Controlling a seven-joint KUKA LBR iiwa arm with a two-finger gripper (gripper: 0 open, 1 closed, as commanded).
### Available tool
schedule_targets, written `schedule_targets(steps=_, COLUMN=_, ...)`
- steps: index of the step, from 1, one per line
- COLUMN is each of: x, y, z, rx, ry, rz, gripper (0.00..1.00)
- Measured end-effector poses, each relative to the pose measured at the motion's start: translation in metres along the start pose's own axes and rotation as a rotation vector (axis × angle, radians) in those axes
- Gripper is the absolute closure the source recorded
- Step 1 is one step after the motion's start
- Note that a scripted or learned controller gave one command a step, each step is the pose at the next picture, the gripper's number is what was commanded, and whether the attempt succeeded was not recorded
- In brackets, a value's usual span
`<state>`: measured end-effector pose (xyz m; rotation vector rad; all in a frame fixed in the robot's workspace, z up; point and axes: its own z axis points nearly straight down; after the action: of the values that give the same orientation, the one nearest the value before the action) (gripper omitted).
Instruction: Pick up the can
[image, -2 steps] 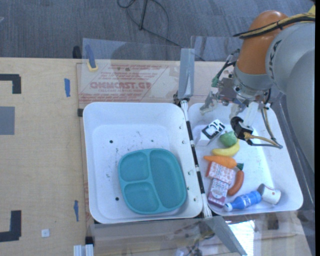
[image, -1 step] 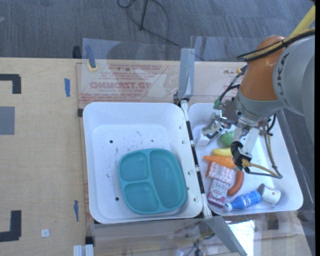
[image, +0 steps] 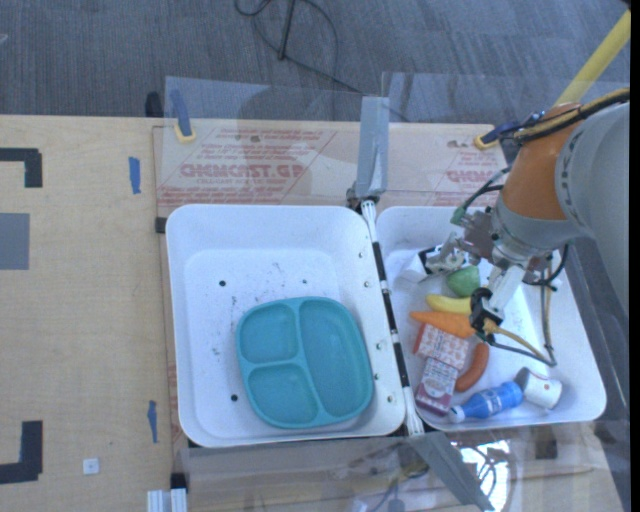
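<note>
One can (image: 437, 378) lying in right bin (image: 578, 372) | step: approach, jaws hover near banana (image: 447, 301), spacing cannot be told | next: shift over can, descend.

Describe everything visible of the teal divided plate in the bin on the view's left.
The teal plate is a rounded rectangle of what looks like smooth plastic, moulded with raised ridges into three compartments: two smaller ones on its left side and one long one along its right. Nothing lies in them. It sits flat and right side up, turned slightly askew, on the floor of the white bin, toward that bin's near right corner and close to its right wall. Only the bin touches it.
</note>
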<state>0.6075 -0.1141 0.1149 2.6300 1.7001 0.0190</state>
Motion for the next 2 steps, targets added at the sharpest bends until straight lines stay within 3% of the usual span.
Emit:
schedule_targets(steps=1, x=-0.002, y=-0.001, z=-0.005, rx=0.010, ry=-0.003, rz=0.002, gripper=1.00)
schedule_targets(steps=2, x=-0.040, y=-0.010, z=0.023, rx=0.023, ry=-0.008, rz=0.076, gripper=1.00)
